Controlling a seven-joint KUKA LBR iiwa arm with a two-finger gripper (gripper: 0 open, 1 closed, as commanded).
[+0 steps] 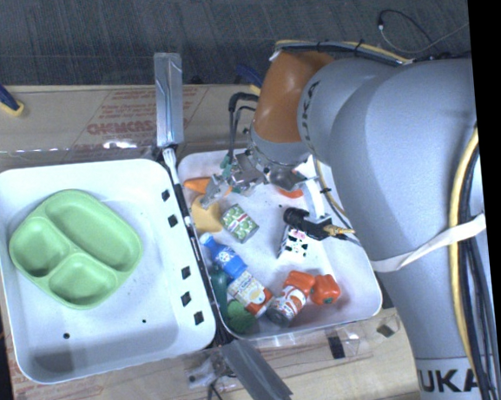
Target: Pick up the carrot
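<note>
The small orange tapered carrot (pixel 197 187) lies in the right white bin's (pixel 361 268) far-left corner, just left of the metal two-finger gripper (pixel 229 181), long axis pointing toward it.

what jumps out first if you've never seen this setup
The bulky grey arm with an orange band fills the right side, reaching into the right white bin, which is crowded with small toy groceries. In the left white bin lies a pale green three-compartment plate. A small orange carrot sits near the right bin's far-left corner.
</note>
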